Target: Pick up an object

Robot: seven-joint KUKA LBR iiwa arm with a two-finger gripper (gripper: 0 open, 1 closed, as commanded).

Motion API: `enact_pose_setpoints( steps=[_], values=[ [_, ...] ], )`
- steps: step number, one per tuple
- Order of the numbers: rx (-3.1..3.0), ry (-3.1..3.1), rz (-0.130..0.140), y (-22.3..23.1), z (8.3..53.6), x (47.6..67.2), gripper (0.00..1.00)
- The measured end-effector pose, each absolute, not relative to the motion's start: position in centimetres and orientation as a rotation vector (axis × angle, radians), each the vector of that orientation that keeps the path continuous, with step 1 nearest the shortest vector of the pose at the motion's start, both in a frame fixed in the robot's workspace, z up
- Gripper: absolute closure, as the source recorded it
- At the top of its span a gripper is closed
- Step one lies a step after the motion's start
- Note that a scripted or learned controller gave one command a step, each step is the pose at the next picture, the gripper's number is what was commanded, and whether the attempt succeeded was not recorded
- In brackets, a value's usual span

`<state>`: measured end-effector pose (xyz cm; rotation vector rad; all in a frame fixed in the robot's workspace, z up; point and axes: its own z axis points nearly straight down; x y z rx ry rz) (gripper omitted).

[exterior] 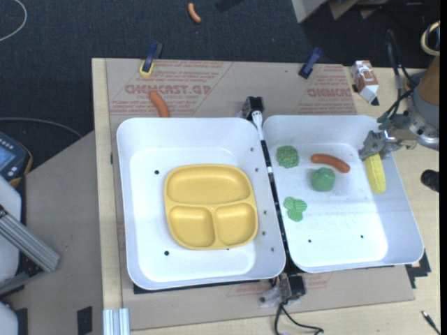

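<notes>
Grey metal is what you are watching at the right edge of the frame: the two-finger gripper [375,147] is hanging over the upper right rim of the right-hand shallow white bin [349,246], and whether it is open or closed you cannot tell, since the tips are too small and blurred to read. Nothing is showing between them.

Just below the gripper, the yellow plastic corn cob [376,172] is lying lengthwise against the bin's right wall, its top end touching or nearly touching the tool. That is looking like the likeliest target. To take it well, you are wanting the grip set across the cob's narrow width, centred on it, and kept off the wall so neither side snags the rim.

Further left in the same bin, the orange toy sausage [330,162], round green plastic vegetable [323,180], knobbly green floret [287,156] and small green leafy piece [295,208] are lying apart.

In the left white bin [140,208], a yellow three-compartment tray [209,206] is sitting.
</notes>
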<state>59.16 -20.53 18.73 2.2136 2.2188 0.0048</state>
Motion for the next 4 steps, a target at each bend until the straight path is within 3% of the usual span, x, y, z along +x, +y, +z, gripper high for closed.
enact_pose_setpoints(
  steps=[1,4],
  values=[
    [2.215,2.219,0.003,-20.6,22.7,59.3,1.00],
    [2.218,2.231,-0.001,-4.3,20.7,58.1,1.00]
  ],
)
